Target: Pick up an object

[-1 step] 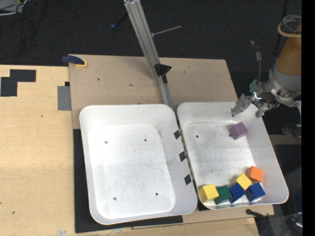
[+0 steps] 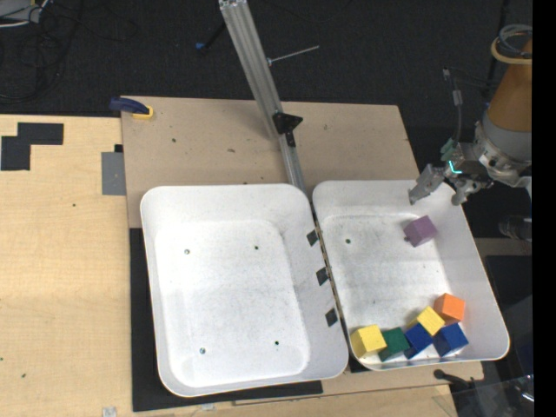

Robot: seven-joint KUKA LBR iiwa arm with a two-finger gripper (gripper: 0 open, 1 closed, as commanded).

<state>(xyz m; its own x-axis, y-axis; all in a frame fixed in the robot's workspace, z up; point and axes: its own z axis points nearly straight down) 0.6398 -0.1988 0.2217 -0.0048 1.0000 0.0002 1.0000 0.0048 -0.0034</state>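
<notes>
Seemingly seven blocks (image 2: 432, 322), two bins (image 2: 165, 207).

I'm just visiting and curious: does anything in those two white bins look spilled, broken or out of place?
Nothing looks broken. The purple block lies alone, apart from the other blocks piled in the right bin's near corner.

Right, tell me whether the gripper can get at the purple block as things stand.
Probably yes. The purple block lies alone in the right bin, apart from the other blocks, and the gripper hangs just above it with nothing between.

bins 2 (image 2: 174, 207) | blocks 7 (image 2: 420, 230) | arm 1 (image 2: 508, 102)
</notes>
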